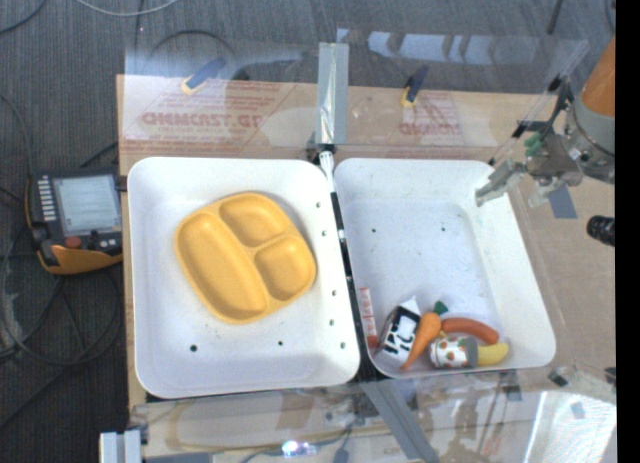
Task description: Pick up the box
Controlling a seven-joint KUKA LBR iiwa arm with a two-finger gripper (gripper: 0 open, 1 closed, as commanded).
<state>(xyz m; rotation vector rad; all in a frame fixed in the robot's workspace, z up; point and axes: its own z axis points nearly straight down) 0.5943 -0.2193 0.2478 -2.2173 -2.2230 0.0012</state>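
**Box waited in the near corner of the right bin, tool far from it**

Nearest to the camera, a small heap of things lay in the near corner of the right bin (pixel 500 251). The box (pixel 401 332), black and white, was at the left of this heap, close to the bin's left wall. A toy carrot (pixel 423 336) leaned against it, touching its right side. Beside the carrot were a red sausage-like piece (pixel 470 329), a small can (pixel 452 352) and a yellow piece (pixel 493 353), all crowded together. I judge the things slid there because the bin floor dips toward its walls, so the box was not free on its right side.

In the left bin (pixel 160 351) rested 1 yellow tray (pixel 246 254) with 3 compartments, and nothing was visible inside them.

At the upper right corner of the right bin the tool (pixel 492 188) hung over the rim, well apart from the box. Whether it was spread or pressed together I cannot tell. Nothing was seen between its tips, so the pick was not yet done.

Both bins stood side by side on the desk (pixel 200 121).
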